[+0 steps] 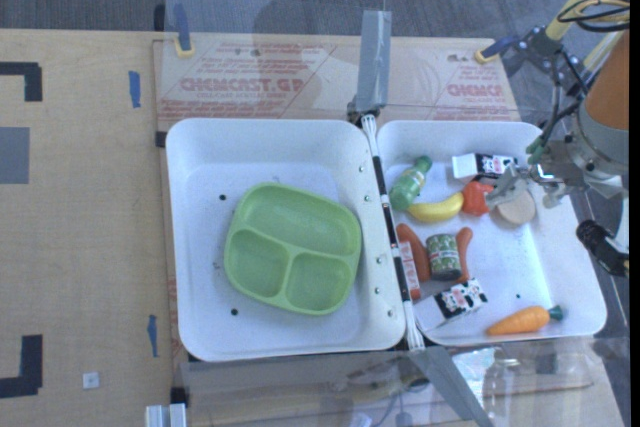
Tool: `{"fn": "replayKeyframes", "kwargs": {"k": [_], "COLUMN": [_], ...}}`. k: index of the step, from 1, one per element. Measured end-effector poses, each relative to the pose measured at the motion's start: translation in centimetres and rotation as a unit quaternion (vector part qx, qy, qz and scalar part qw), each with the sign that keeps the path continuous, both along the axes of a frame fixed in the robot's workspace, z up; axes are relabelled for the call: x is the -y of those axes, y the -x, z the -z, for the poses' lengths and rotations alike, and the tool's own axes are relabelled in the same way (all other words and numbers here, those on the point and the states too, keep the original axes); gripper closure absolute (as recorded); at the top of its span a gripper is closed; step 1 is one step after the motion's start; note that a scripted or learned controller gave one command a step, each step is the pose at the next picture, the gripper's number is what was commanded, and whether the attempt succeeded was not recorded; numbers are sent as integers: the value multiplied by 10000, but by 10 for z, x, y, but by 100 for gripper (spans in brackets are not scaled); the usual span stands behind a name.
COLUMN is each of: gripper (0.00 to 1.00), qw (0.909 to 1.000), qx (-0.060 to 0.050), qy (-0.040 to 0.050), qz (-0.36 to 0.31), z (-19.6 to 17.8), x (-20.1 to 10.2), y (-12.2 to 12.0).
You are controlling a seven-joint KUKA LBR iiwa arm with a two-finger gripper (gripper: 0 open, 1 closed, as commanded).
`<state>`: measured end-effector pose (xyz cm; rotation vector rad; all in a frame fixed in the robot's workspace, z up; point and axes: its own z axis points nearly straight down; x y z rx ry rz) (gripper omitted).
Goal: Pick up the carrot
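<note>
The carrot (pixel 522 320) lies flat at the near edge of the right bin (pixel 590 300), well clear of the banana (pixel 436 208). The gripper (pixel 515 187) hovers beyond the banana, close to a beige disc (pixel 516 208); jaw spread can't be read, nothing visibly held. It looks like the approach step: the arm must travel toward the carrot, then descend.

The arm (pixel 610 105) is cut off by the right edge; labels on the small cartons (pixel 462 299) are unreadable.
</note>
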<state>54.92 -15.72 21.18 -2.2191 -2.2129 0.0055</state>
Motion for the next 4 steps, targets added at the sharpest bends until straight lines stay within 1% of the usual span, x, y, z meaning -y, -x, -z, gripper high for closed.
{"fn": "replayKeyframes", "kwargs": {"k": [1, 2, 3, 4], "gripper": [0, 0, 0, 100], "qw": [9978, 9843, 9635, 9646], "qx": [49, 84, 62, 64], "qy": [11, -33, -14, -8], "qz": [-656, -1760, -2675, -2638], "z": [126, 125, 125, 117], "x": [40, 60, 64, 66], "y": [41, 64, 67, 67]}}
